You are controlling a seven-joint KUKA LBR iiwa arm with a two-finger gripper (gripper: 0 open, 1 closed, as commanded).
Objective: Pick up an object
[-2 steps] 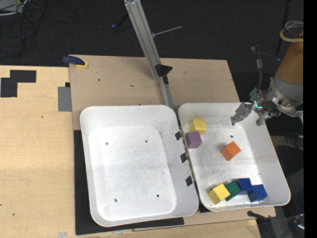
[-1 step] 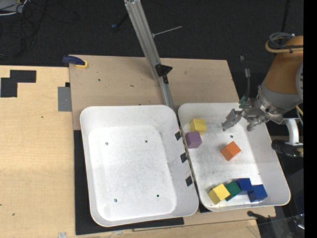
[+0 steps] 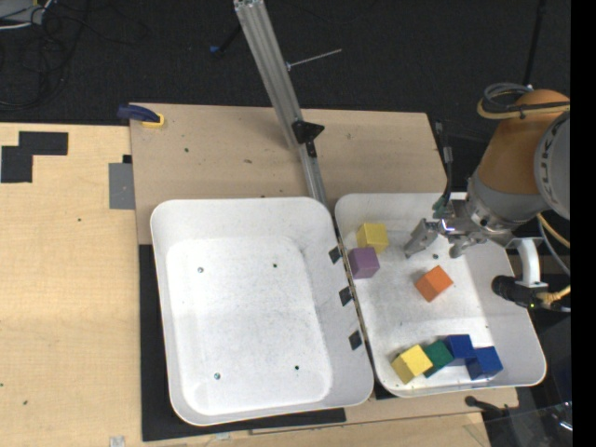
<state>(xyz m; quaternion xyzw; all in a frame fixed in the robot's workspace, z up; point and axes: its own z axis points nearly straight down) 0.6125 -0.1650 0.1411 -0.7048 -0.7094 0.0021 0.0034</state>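
**Gripper open and empty over the right bin, above the orange cube**

In the camera view, you see the grey arm point(image 3: 531, 170) reaching in from the right, its orange band sitting above the wrist. The gripper point(image 3: 438, 238) hangs over the upper part of the right bin point(image 3: 521, 366). Its two fingers point(image 3: 419, 237) are spread apart and point toward the left, and nothing lies between them.

Look just below and slightly right of the gripper and you find the orange cube point(image 3: 433, 283), tilted on the bin floor, near the fingertips but apart from them. To the left of the gripper, close to the wall shared by the two bins, a yellow cube point(image 3: 373, 236) sits beside a purple cube point(image 3: 363, 262); the two appear to touch at a corner.

At the near end of the same bin you see a cluster of blocks: a second yellow block point(image 3: 409, 362), a green block point(image 3: 438, 354) next to it, and two blue blocks point(image 3: 472, 355) on the right, all packed close together.

The left bin point(image 3: 186, 222) lies alongside, with small dark clips along the shared edge. A slanted aluminium rail point(image 3: 276, 73) rises from behind the bins across the wooden bench point(image 3: 223, 152), and a small blue-and-yellow clamp point(image 3: 142, 115) sits at the bench's far left corner.
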